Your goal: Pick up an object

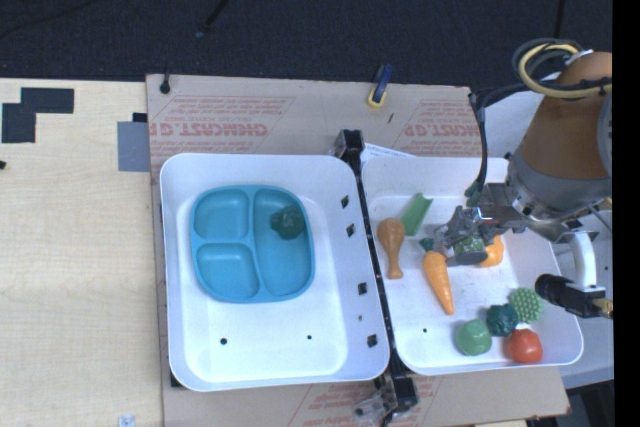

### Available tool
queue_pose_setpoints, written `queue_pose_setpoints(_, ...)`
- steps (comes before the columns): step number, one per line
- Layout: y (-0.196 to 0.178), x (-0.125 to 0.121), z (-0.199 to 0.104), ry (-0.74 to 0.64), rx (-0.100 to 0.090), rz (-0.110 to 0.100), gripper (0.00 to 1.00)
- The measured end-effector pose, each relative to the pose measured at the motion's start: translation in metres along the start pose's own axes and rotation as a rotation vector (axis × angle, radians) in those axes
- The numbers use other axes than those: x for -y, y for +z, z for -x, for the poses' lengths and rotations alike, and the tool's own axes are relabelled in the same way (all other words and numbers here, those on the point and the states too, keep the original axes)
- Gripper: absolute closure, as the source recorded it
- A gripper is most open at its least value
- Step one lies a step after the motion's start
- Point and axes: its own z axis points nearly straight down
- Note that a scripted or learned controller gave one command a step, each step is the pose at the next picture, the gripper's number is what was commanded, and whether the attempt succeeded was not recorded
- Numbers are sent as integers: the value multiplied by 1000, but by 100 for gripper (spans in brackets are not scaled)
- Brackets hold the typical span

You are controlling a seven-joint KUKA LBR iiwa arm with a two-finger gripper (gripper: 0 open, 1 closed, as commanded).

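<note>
We are at the reaching step: our gripper (462, 240) sits low in the right bin (455, 367), just right of the toy carrot (437, 281); whether it is clenched we cannot tell. Next calls for closing squarely on one object.

cardboard sheet (250, 115), red print upside-down, unreadable

bench (70, 245) bears cardboard sheet (250, 120) (printed) under two white bins (260, 345).
</note>
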Motion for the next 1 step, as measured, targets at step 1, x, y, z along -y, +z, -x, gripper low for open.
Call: queue_pose_setpoints(1,-1,-10,-46,-1,0,-1,100)
